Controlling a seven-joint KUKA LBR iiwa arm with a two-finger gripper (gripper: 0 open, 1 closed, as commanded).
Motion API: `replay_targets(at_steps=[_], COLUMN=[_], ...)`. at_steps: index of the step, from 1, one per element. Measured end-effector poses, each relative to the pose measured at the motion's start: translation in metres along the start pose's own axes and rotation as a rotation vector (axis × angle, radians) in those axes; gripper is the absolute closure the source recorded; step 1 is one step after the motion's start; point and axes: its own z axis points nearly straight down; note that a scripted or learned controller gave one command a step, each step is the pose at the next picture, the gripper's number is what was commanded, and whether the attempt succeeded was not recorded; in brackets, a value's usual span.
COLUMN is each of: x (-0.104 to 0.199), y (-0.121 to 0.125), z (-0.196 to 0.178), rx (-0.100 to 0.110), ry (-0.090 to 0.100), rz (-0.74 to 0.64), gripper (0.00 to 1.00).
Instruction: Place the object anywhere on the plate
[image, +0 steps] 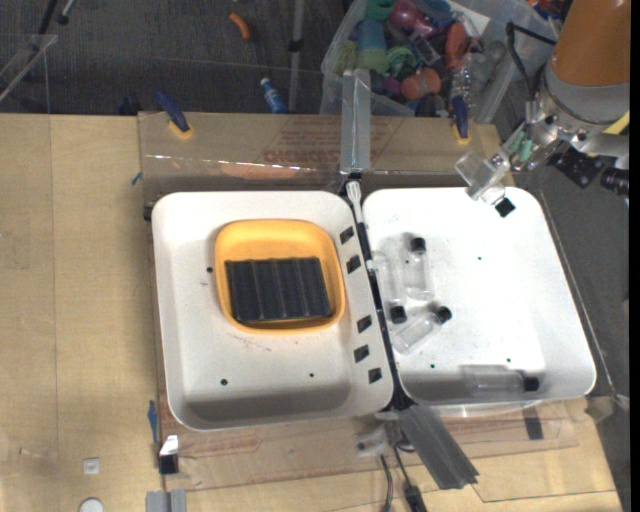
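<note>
Wooden table (70, 250) carries your two white bins side by side. Left bin (185, 300) holds the orange plate (278, 236), a dark ribbed insert (277, 290) lying in it. Right bin (520, 290) holds clear black-capped vials: one (412, 262) near its 10 o'clock, two (418, 322) around 8 o'clock, one (495, 379) at the 6 o'clock rim. Your tool (492, 180) hangs over that bin's 12 o'clock edge, pinching a clear black-capped vial (488, 178), well apart from the plate. Colourful clutter (420, 40) sits behind.
</note>
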Motion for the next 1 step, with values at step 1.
replay_targets(at_steps=[1], x=[0.0110], y=[0.0065], z=[0.0064], rx=[0.002], ry=[0.004], rz=[-0.146], gripper=[1.00])
